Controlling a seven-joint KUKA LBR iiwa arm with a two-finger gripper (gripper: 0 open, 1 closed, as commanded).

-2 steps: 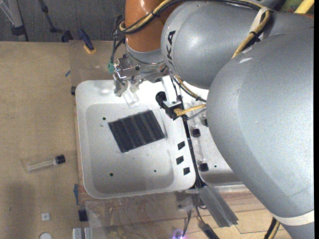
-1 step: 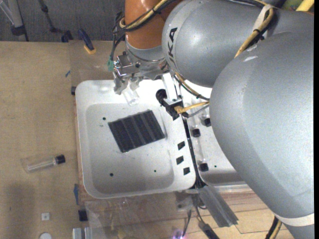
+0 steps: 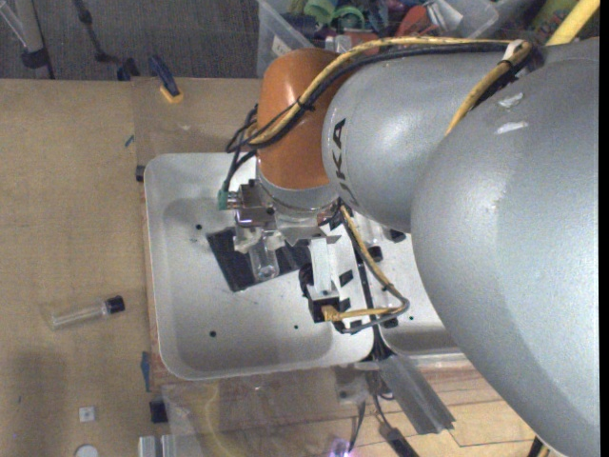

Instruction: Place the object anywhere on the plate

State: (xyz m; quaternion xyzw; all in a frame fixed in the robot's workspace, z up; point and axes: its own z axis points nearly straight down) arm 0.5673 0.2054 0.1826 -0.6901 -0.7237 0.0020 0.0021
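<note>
My gripper [image 3: 263, 255] hangs low inside the left white bin [image 3: 176, 331], below the orange band [image 3: 290, 122] of the arm. Directly under it and to its left lies a flat dark rectangular object [image 3: 226, 260] on the bin floor. The gripper overlaps the object's right part, and whether it touches the object I cannot tell. The big grey arm covers the right side of the view, including most of the right bin.
A clear vial with a black cap [image 3: 86, 310] lies on the wooden bench left of the bin. A blue clamp [image 3: 168, 84] sits at the back left. A clear tub of colourful toys [image 3: 381, 3] stands behind the bins. Cables [image 3: 366, 298] loop beside the gripper.
</note>
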